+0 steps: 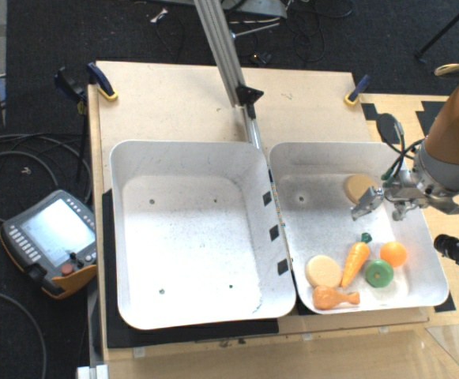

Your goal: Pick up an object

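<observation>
The hand [369,204] hovers in the right bin [324,164] beside a tan disc [358,185]; whether it is open I cannot tell. A carrot [355,262], orange ball [393,253] and green piece [378,272] lie nearer.

The grey arm with its orange band [456,133] is cut off by the right edge, so most of its body lies out of frame. Its two-finger gripper [369,202] covers the near side of a tan, rounded piece [358,185] by the back wall of the right-hand white bin [324,158]; the piece's full shape cannot be told. Whether the fingers touch it is unclear. A small dark green bit [366,238] above the orange plastic carrot [355,262] is too small to identify.
</observation>
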Tool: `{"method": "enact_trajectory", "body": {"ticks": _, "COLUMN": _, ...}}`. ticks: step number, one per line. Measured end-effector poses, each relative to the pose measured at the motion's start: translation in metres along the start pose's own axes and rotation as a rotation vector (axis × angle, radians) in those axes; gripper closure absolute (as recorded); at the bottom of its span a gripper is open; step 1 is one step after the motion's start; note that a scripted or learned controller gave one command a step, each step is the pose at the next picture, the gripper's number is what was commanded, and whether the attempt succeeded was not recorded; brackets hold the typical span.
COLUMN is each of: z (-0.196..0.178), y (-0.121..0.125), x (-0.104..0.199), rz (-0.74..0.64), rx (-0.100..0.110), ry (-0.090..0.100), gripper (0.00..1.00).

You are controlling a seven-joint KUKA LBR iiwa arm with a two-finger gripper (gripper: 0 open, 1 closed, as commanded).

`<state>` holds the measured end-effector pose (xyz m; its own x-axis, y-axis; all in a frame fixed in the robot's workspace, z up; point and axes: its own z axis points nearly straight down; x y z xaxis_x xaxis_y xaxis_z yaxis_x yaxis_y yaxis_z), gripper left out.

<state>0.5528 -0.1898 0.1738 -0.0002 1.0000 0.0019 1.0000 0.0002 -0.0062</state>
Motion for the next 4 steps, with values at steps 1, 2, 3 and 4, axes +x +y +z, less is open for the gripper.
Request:
{"method": "enact_trajectory", "body": {"ticks": 1, "z": 0.053, "y": 0.007, "x": 0.008, "rz": -0.002, "rx": -0.001, "ry": 0.0, "gripper": 0.0}}
{"method": "enact_trajectory", "body": {"ticks": 2, "z": 0.079, "y": 0.007, "x": 0.009, "rz": 0.0, "rx": -0.005, "ry": -0.002, "gripper": 0.0}}
{"method": "enact_trajectory", "body": {"ticks": 3, "z": 0.068, "y": 0.007, "x": 0.008, "rz": 0.0, "rx": -0.008, "ry": -0.002, "gripper": 1.0}}
{"method": "enact_trajectory", "body": {"ticks": 4, "z": 0.004, "y": 0.009, "x": 0.01, "rz": -0.003, "rx": -0.013, "ry": -0.004, "gripper": 1.0}}
